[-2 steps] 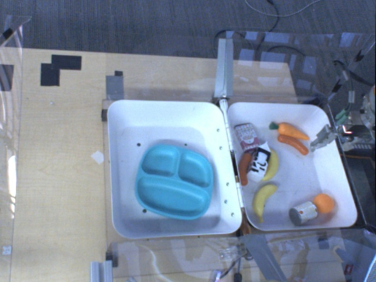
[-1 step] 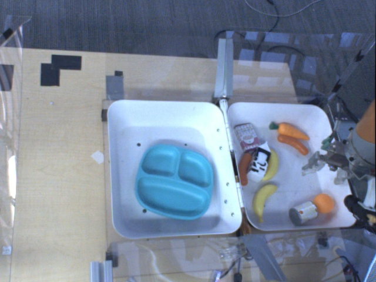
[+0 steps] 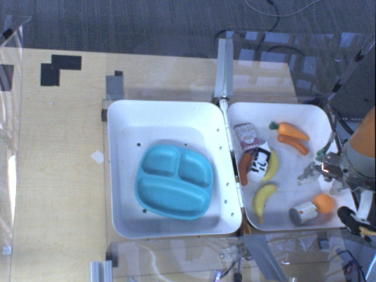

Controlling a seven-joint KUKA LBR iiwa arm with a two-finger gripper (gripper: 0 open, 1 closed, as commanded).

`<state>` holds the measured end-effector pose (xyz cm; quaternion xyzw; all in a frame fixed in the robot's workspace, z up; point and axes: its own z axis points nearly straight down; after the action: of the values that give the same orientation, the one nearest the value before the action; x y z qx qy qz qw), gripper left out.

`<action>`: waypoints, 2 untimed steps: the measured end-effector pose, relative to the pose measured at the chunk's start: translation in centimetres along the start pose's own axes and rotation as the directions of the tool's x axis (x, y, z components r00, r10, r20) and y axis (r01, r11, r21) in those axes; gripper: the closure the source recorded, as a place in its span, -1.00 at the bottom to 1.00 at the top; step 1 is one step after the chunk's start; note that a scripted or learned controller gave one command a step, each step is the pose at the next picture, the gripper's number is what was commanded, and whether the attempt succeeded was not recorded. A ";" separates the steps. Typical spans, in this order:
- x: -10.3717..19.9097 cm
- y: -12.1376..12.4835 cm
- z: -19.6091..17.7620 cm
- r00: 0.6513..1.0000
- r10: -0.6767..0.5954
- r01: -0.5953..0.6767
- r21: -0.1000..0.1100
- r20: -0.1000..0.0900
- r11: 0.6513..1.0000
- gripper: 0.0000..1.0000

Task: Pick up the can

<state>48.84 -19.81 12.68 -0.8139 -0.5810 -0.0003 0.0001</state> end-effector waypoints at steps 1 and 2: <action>5.1 3.1 3.9 0.985 0.175 -0.175 -0.009 -0.001 0.984 -1.00; 4.0 8.0 -0.2 0.942 0.335 -0.335 -0.001 0.001 0.942 -1.00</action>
<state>57.72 -18.66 12.85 -0.9009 -0.4341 0.0000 -0.0004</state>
